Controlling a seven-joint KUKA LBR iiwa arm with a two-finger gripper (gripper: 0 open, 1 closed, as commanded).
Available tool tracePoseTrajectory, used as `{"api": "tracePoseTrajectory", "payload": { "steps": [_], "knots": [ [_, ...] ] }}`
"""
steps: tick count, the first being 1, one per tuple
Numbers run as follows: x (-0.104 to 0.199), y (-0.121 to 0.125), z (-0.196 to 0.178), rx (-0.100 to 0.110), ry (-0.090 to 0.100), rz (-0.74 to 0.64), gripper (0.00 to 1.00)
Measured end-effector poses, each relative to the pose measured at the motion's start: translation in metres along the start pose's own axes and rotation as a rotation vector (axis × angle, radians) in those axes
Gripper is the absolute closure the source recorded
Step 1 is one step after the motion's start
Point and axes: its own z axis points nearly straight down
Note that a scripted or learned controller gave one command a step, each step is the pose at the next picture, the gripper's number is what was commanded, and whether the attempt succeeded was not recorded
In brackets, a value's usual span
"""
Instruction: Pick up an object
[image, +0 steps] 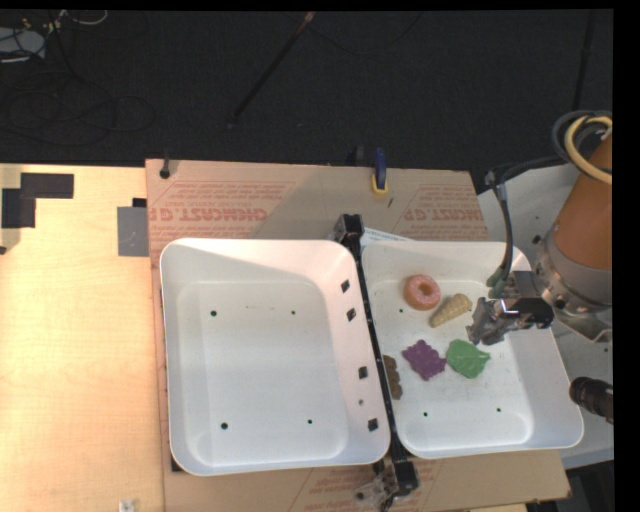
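Note:
The right bin (520, 420) holds a pink ring-shaped donut (422, 292), a pale yellow cone-like piece (451, 309), a purple lumpy piece (424, 359) and a green piece (467, 358). A small brown object (391, 377) lies by the divider at the bin's left edge. My gripper (487, 326) hangs over the right part of this bin, just above and to the right of the green piece and right of the yellow piece. Nothing shows between its fingers.
The left white bin (185, 300) sits beside the right one, with a black clip-lined divider (365, 340) between them. Both rest on cardboard (250, 200) on a wooden bench (70, 350). The arm's orange-banded body (590, 220) stands over the right bin's far right edge.

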Motion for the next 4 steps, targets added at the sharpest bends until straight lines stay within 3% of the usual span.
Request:
{"api": "tracePoseTrajectory", "payload": {
  "steps": [1,4],
  "knots": [
    [-0.017,0.003,0.206,0.002,0.0,-0.001,1.0],
    [-0.02,0.002,0.172,0.005,0.001,0.013,1.0]
  ]
}}
